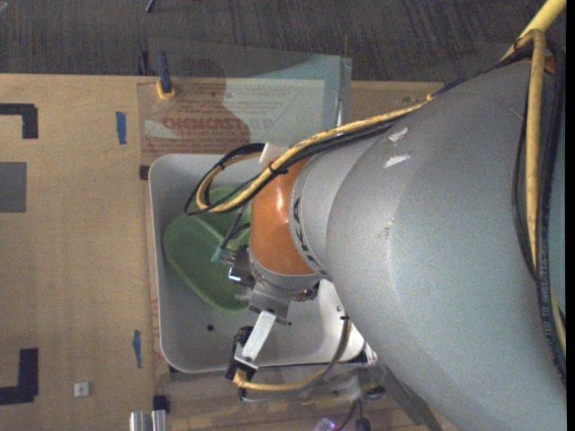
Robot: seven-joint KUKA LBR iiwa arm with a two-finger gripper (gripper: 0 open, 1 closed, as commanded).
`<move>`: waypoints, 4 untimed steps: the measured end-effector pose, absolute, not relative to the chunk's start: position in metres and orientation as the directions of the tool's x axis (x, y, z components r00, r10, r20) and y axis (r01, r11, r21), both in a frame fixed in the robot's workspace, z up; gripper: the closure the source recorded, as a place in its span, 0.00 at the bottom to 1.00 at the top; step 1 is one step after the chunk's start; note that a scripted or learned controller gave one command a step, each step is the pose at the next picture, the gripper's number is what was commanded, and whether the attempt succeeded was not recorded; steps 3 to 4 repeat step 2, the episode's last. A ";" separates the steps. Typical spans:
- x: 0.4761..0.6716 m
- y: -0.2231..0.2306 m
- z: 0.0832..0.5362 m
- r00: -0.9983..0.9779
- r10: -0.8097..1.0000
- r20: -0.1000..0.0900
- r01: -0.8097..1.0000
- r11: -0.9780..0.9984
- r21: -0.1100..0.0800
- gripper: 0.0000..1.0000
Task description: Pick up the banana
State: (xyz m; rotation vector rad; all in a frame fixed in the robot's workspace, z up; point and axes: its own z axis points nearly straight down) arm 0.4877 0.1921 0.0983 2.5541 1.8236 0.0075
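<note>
Over the white bin [180, 348], the arm [431, 241]

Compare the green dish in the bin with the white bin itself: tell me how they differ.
The shallow green plastic dish is green and rounded, while the shallow white plastic bin is white with straight walls and rounded corners. The dish is the smaller and lies inside the bin, which rests on the wooden bench. The grey arm covers part of the dish, and much more of the bin. Both are shallow, open-topped containers.
</note>
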 end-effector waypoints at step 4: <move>0.483 0.226 0.122 0.535 0.845 0.010 0.845 -0.535 0.005 1.00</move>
